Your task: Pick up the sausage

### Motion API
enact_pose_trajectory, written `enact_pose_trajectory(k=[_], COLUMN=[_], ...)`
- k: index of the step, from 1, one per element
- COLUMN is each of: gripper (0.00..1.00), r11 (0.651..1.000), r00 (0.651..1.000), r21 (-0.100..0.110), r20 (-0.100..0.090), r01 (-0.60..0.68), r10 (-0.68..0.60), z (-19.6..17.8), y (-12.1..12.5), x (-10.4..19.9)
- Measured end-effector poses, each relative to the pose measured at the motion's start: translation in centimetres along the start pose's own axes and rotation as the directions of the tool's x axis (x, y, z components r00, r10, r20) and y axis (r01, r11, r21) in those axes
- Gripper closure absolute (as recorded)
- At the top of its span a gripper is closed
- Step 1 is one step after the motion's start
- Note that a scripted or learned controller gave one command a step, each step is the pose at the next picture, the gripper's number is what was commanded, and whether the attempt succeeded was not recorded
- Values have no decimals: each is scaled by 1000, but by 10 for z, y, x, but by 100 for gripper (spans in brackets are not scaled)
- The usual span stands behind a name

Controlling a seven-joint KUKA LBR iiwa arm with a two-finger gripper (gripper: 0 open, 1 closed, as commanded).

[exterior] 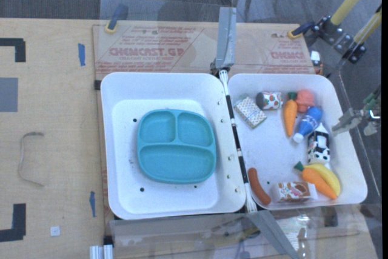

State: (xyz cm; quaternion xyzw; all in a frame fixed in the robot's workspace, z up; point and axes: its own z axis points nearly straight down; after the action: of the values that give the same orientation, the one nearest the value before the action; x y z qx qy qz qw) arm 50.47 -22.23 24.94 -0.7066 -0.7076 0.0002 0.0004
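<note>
Evidently the approach has not begun: the reddish-brown toy sausage [259, 186] lies untouched at the right white bin's [354, 188] near-left corner, and the gripper's [359, 119] state cannot be told at that bin's right edge.

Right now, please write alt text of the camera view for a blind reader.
A brown sausage lies at the right bin's lower left edge, among toy foods. The left bin bears a teal divided plate.
</note>
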Motion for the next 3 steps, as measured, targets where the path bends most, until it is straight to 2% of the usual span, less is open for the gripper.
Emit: enact_pose_trajectory(k=[1,2,3], gripper=[0,0,0], r11=[992,979,990], r00=[992,979,990], r21=[3,-10,-13], r20=[0,-1,3], r01=[-125,205,141], r10=[125,-205,-141], z=[131,160,160], y=[62,23,-22], x=[127,108,119])
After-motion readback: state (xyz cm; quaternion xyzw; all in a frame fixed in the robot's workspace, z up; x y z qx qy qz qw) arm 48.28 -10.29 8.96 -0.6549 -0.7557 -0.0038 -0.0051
